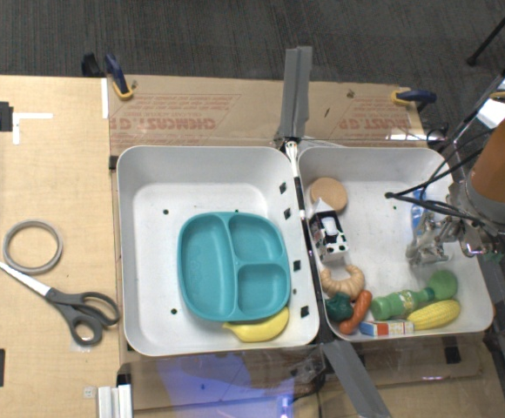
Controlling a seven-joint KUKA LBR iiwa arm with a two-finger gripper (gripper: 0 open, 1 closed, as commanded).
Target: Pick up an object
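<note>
My gripper (pixel 427 244) hangs low over the right side of the right bin (pixel 379 168), nothing visibly held in it. Just below it lie a green bottle (pixel 414 299) and a yellow corn cob (pixel 434 314). A small blue item (pixel 418 209) shows just above it. Along the bin's left wall lie a tan round piece (pixel 328 194), a white and black object (pixel 329 236), a beige ring (pixel 344 279), a green pepper (pixel 338 306) and an orange carrot (pixel 358 310). A red and white box (pixel 386 327) sits at the front wall.
The left bin (pixel 148 181) holds a teal divided plate (pixel 233 264) with a banana (pixel 259 327) at its front edge. On the bench to the left lie scissors (pixel 70 303) and a tape roll (pixel 32 245). A grey divider post (pixel 296 94) stands between the bins.
</note>
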